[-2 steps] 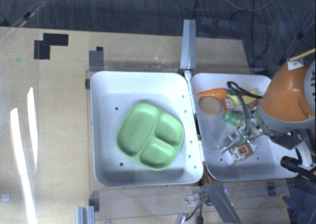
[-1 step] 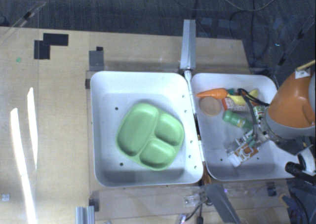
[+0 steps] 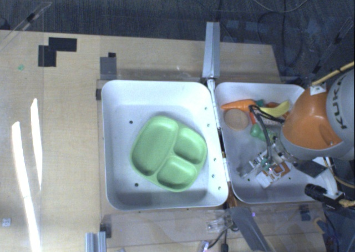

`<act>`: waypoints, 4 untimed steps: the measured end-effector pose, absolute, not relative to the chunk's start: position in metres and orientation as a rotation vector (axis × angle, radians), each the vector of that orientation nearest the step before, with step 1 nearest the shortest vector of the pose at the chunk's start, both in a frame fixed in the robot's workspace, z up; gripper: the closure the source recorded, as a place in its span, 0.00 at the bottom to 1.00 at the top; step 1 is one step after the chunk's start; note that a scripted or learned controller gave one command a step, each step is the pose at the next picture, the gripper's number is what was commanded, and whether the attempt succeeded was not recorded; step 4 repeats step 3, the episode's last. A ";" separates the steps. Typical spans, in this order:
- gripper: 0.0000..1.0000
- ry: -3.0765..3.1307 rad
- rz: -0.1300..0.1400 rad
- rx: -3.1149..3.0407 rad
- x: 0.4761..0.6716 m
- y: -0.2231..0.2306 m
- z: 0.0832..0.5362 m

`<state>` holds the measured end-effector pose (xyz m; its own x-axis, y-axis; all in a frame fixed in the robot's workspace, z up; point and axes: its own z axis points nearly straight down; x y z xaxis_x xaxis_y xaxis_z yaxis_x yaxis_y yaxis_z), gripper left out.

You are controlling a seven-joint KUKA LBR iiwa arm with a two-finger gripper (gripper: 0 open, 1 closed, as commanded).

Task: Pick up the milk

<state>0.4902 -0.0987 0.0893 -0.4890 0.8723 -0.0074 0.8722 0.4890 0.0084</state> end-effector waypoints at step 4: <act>0.00 2.678 0.005 1.631 0.489 -0.075 0.185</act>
